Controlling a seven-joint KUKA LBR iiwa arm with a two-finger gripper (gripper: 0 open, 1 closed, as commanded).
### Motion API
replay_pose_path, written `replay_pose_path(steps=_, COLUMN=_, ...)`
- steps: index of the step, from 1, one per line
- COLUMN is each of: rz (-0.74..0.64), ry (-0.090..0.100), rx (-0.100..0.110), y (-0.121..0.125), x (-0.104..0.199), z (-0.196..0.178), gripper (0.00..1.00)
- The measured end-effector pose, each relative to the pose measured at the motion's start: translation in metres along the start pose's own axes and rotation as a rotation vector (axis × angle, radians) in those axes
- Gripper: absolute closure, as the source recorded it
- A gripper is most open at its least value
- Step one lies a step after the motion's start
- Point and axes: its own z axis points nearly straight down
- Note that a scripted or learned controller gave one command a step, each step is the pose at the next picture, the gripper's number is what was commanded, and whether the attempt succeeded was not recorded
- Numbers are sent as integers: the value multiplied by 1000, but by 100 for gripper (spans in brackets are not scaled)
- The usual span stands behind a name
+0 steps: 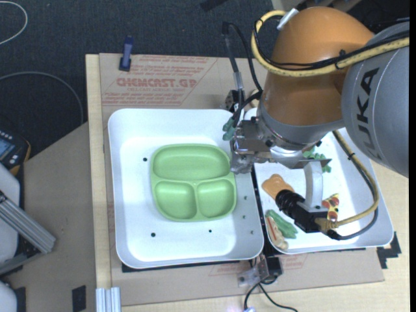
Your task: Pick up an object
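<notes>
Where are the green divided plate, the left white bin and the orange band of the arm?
green divided plate [193, 188], camera view, on the ridge between its compartments.
left white bin [130, 181], camera view, on its bare floor left of the plate.
orange band [305, 64], camera view, on its rounded top.

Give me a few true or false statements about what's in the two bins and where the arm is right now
1. A green divided plate lies in the left bin. True.
2. The plate has three compartments. True.
3. The arm hangs over the left bin's far left corner. False: it is over the right bin, near the divider between the bins.
4. The green plate holds small toys. False: its compartments show nothing in them; the small items, among them an orange piece, lie in the right bin.
5. A blue clip sits on the board beyond the bins. True.
</notes>
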Motion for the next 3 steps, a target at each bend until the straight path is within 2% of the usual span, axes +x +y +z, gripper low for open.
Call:
replay_pose_path(steps=1, rz=1, ry=0, rx=5, y=0, x=-27, z=93, gripper=100)
replay_pose_path(steps=2, rz=-3, ry=2, rx=-17, y=1, x=-52, z=-43, gripper=100)
replay_pose_path(steps=3, rz=-2, ry=2, rx=-2, y=19, x=-72, z=52, gripper=100)
